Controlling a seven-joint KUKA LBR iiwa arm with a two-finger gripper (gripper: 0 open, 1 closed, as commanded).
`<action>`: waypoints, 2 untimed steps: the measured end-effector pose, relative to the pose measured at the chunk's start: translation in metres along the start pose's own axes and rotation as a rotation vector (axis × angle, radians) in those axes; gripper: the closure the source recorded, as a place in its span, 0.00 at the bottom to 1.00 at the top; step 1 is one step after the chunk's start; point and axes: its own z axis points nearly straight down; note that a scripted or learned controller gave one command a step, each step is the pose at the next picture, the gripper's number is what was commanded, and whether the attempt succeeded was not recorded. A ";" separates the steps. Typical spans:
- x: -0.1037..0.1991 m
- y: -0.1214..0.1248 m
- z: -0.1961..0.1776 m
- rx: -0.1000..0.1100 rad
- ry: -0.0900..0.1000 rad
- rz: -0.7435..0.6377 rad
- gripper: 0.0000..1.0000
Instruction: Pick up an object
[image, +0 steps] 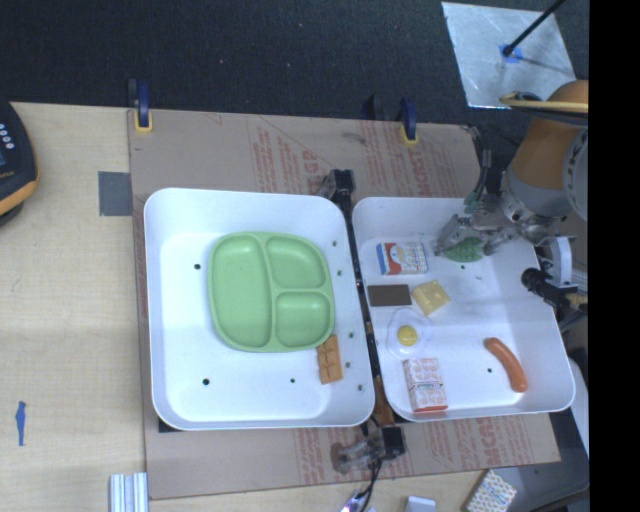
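My gripper (466, 238) hangs low over the far part of the right bin (545, 400), reaching in from the right. A small green object (463, 252) lies right at its tip; whether it is gripped is not visible. In the same bin lie a white carton with red and blue print (402, 258), a brown bar (388, 295), a yellow cheese slice (431, 297), a fried egg (406, 335), a red-and-white box (425, 385) and an orange sausage (506, 363).
The left bin (170, 330) holds a green divided plate (270, 292) and a brown cracker (328, 360) by its right wall. A black clip (342, 183) joins the bins at the far side. The arm's grey body (545, 160) looms over the right bin's far corner.
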 end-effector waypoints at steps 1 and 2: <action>0.000 0.000 0.000 0.000 0.000 0.001 0.00; 0.002 0.000 0.000 0.001 0.001 0.000 0.00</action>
